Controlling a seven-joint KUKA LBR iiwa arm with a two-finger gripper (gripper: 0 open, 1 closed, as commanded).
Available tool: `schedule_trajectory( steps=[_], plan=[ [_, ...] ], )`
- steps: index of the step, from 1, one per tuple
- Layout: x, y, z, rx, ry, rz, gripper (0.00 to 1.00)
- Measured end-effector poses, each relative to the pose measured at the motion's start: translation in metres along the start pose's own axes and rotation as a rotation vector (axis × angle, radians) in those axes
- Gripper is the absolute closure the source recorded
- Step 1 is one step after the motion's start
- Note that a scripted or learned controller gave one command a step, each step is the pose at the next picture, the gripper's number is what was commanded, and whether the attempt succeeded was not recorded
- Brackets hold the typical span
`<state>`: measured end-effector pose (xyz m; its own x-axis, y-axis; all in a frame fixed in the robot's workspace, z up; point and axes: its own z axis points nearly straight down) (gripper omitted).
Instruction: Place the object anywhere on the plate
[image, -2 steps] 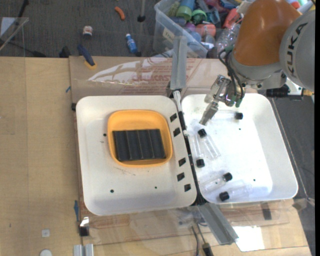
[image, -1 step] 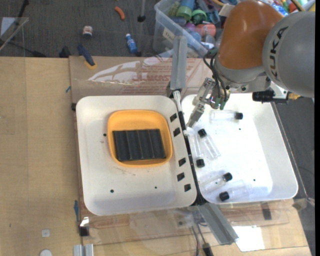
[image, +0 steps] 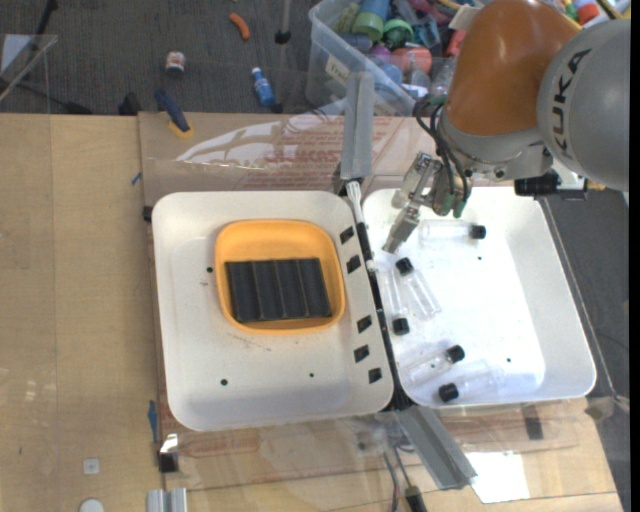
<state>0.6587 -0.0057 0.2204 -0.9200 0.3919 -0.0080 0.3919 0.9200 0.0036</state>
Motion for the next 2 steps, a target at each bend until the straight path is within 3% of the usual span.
schedule_trajectory(
  steps=[1, 2],
  plan=[
    [0.005, 0.002, -0.017, -0.001, -0.002, -0.245, 0.00],
    [-0.007, -0.014, -0.009, -0.001, -0.002, -0.266, 0.00]
  ],
)
